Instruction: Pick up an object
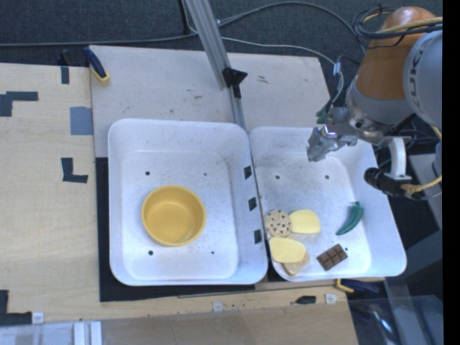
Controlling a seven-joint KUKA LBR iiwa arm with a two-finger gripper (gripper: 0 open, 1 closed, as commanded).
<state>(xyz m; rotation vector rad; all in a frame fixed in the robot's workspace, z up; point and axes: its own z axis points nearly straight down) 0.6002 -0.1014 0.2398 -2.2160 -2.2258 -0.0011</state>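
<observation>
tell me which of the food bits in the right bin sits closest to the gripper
The green pepper, lying alone by the bin's right wall below the gripper; the others cluster lower down.

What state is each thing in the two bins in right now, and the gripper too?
yellow bowl: upright, alone in the left bin
cookie: flat, touching the yellow pieces
green pepper: lying apart near the right wall
chocolate bar: flat, by itself
gripper: above the right bin, holding nothing
</observation>
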